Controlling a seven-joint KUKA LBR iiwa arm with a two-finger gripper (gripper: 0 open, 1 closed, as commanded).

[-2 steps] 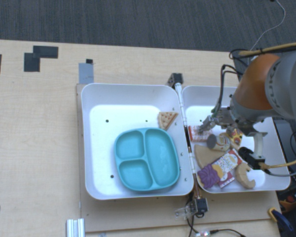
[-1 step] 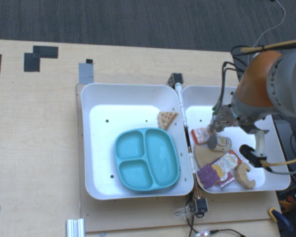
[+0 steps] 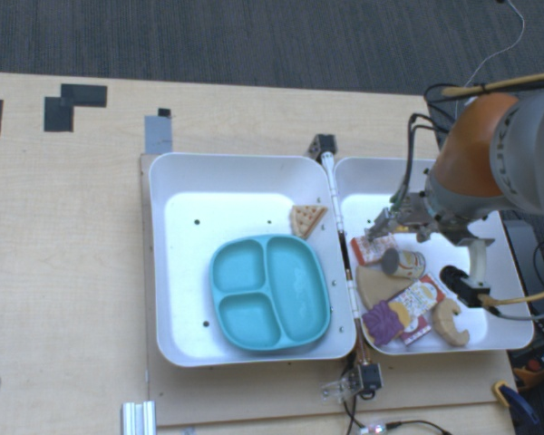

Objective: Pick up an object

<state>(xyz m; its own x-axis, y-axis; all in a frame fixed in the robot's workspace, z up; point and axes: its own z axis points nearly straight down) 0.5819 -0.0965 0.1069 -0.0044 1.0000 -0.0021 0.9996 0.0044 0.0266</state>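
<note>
Right bin, my view from above: a loose heap of small objects crowds its left half. I note a red-and-white packet at the top of the heap, touching a grey cylindrical piece beside a pale rounded item. Below them lies a flat tan slab. A red-edged card with yellow print rests tilted against a purple crumpled piece. A tan curved piece lies at the lower right of the heap.
</note>
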